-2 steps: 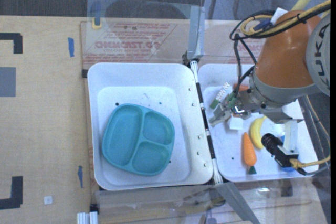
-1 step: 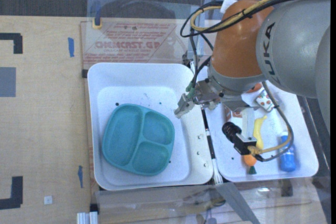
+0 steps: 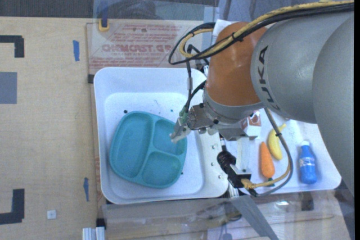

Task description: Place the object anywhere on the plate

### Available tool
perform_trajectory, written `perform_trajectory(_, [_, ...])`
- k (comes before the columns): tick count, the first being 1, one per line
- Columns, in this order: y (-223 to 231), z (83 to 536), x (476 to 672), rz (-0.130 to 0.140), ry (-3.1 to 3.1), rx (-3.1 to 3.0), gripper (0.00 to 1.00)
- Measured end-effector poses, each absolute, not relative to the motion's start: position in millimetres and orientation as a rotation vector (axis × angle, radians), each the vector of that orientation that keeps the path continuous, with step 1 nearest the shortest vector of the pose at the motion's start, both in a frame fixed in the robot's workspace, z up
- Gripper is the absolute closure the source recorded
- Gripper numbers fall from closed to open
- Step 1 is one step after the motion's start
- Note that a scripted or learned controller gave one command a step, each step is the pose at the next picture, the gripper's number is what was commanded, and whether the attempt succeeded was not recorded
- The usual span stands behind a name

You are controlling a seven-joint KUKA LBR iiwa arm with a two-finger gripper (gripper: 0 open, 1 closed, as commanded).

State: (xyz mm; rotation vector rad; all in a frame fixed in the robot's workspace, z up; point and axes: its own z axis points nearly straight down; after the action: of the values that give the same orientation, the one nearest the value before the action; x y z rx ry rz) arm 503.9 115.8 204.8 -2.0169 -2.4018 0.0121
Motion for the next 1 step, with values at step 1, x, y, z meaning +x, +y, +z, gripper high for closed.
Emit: perform_trajectory(1, [115.6, 204.9, 504.0, 0.012, -2.401, -2.018, 0.00])
